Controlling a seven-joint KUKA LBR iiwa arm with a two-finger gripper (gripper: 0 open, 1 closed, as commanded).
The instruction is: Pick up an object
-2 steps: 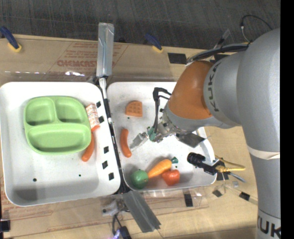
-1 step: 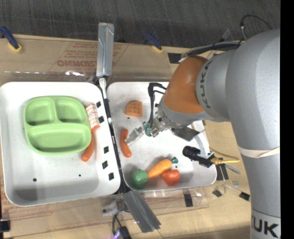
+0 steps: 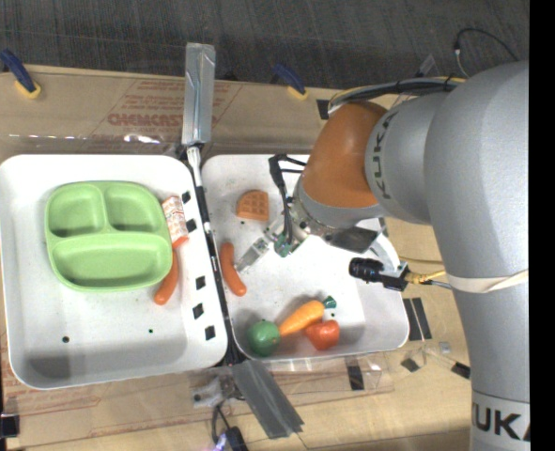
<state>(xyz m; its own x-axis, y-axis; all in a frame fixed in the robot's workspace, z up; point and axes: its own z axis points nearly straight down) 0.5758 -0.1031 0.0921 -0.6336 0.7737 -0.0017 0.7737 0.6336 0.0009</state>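
Item: small orange-red plastic sausage (image 3: pixel 232 269), toy food, lying flat on the floor of the right shallow white bin (image 3: pixel 371 294), close against the divider.

Handling (judged): light, stiff and smooth, apt to roll or slip; best taken across its narrow middle, fingers straddling the long axis.

Appearance: a short rounded cylinder, glossy, tilted slightly off the bin's long edge.

Position: just beside the two-finger gripper (image 3: pixel 258 252), on its side away from the arm, perhaps touching a fingertip.

Gripper: the grey fingers point toward the sausage; whether they are spread or closed cannot be made out, and nothing shows between them.

Other contents:
- Tan waffle-shaped toy piece (image 3: pixel 252 205), beyond the gripper, toward the far wall.
- Orange plastic carrot with green top (image 3: pixel 302 317), green round toy vegetable (image 3: pixel 264 335) and red toy tomato (image 3: pixel 323 334), clustered on the gripper's near side.
- Second orange-red sausage (image 3: pixel 167 284), light green divided plastic tray (image 3: pixel 108 236) and small labelled packet (image 3: pixel 174 217), in the left white bin (image 3: pixel 33 346), well apart from the gripper.
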